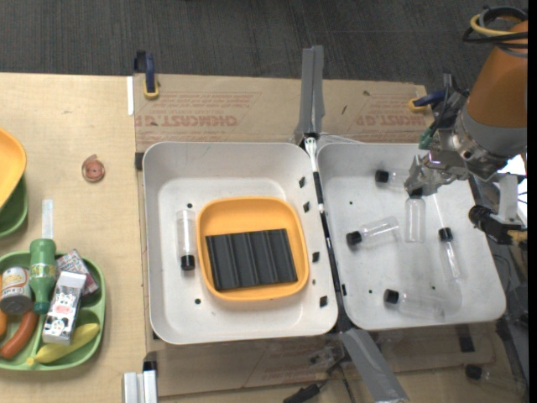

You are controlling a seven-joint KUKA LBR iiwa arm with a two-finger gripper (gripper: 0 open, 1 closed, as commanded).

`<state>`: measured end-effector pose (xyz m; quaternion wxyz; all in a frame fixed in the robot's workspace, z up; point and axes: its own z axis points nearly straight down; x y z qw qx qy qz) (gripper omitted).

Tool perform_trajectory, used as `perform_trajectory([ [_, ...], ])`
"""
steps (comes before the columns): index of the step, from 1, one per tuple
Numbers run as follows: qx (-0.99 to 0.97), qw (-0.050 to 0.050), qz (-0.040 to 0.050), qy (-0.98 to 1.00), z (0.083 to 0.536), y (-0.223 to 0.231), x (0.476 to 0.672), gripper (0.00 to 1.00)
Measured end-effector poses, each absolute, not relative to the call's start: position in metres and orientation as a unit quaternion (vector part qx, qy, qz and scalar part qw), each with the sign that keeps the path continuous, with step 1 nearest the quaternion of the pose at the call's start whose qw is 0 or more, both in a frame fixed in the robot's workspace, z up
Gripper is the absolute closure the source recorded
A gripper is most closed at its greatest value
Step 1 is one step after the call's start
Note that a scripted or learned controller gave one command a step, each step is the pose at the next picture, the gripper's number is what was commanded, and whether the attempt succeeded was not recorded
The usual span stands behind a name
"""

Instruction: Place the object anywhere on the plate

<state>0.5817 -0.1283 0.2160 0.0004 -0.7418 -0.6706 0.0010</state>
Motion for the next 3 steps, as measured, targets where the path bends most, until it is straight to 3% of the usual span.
perform_trajectory([
  [1,-0.64,-0.001,0.0006,-0.769,0.224,-0.17,0.596,1.0],
  [2,-0.543,-0.001,0.0005,-0.84,0.233,-0.223,0.63,1.0],
  [3,-0.465,-0.002,0.0003,-0.885,0.317,-0.222,0.66,1.0],
])
